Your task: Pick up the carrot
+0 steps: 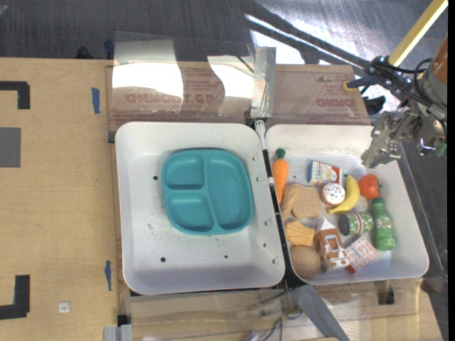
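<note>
From where I stand the two white bins sit side by side on the bench; the left bin (135,261) holds a teal divided plate (208,190), lying flat near its middle; the right bin (412,258) is crowded with toy food. The carrot (280,176) lies against the right bin's left wall, close to the divider between the bins, its green top pointing toward the far edge and its orange tip toward the near side; just beside it on the right is a round slice of brown bread (306,201), and below that a ridged yellow piece (299,234) and a tan rounded lump (306,261). Further right I can make out a small carton (324,172), a banana (346,197), a red-orange tomato (368,185), a small can (356,224), a green bottle (382,226) and a little brown and white box (330,247), all packed near one another. The gripper (380,155) hangs over the far right corner of the right bin, well apart from the carrot, with the arm's grey wrist and cabling behind it at the right side; its metal fingers point downward and nothing is between them, but at this angle and blur I cannot tell how far apart they stand; the carrot rests in the bin, untouched.
</note>
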Tool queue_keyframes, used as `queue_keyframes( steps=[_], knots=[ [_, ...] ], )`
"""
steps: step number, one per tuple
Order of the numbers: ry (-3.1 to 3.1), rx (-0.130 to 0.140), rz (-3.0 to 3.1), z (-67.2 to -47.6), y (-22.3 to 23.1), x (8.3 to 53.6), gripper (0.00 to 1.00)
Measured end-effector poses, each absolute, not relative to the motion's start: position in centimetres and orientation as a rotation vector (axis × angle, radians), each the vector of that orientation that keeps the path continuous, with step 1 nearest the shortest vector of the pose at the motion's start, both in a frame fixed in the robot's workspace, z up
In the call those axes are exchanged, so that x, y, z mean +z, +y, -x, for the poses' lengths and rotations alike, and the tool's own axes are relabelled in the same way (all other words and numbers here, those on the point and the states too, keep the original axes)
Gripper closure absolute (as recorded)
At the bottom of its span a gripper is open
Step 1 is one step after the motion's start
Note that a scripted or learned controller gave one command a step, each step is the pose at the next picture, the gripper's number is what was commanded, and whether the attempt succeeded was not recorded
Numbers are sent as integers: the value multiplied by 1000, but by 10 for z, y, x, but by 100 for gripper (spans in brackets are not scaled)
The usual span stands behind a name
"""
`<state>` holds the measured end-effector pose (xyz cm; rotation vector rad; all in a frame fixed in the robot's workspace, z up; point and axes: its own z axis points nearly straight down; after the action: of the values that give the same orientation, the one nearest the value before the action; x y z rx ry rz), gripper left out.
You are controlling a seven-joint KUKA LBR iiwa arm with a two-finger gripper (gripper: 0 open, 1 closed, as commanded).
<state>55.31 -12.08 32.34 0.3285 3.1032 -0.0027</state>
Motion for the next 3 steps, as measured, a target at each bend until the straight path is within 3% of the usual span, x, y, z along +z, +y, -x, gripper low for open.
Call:
queue_keyframes(
  steps=[1, 2, 3],
  knots=[
    [3092, 2, -565, -534, -70, 230, 100],
    [3086, 2, -567, -535, -72, 233, 0],
    [3042, 2, -795, -568, 0, 183, 0]
  ],
)
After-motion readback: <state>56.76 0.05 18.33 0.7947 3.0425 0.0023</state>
